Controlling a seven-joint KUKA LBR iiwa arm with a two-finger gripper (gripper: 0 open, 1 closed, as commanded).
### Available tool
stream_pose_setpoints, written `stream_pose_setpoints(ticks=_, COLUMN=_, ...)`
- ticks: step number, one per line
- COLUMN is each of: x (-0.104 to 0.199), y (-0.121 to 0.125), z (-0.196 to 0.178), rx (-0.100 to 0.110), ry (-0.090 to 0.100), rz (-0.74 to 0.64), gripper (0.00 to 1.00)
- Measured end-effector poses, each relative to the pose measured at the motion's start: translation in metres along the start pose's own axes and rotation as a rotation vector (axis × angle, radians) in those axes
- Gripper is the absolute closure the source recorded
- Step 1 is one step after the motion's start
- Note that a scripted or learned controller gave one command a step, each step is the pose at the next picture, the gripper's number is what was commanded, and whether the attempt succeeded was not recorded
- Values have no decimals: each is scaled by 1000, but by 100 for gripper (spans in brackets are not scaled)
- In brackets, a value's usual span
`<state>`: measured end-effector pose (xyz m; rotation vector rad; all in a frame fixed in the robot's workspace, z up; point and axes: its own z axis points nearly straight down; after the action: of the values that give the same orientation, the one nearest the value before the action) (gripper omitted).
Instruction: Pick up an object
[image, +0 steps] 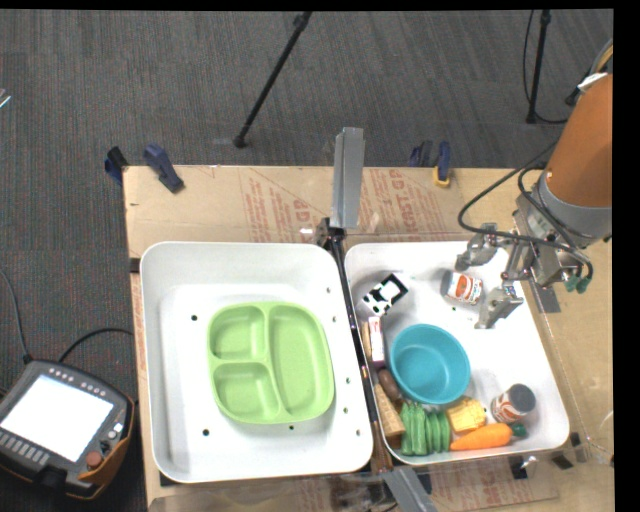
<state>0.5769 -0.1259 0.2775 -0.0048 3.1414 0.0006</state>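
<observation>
My gripper (484, 284) is low over the back of the right bin (545, 350) and open, one finger (497, 306) nearer the front and the other behind. A small white and red can (462, 288) lies at the fingertips, just to their left; whether it rests on the bin floor or is touched I cannot tell. Elsewhere in this bin are a teal bowl (430, 362), a black and white block (384, 293), a second small can (513, 403), an orange carrot (483, 437), a yellow piece (464, 413) and a green bunch (425, 428).
The left bin (180, 290) holds a green divided plate (270, 362). Brown sticks (386, 402) lie along the right bin's left wall. A grey post (347, 185) stands behind the divide between the bins. A tablet (55, 425) sits off the bench at the lower left.
</observation>
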Motion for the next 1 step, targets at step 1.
stream_pose_setpoints(ticks=1, x=-65, y=-28, z=103, rx=-5, ry=10, rz=-126, gripper=0)
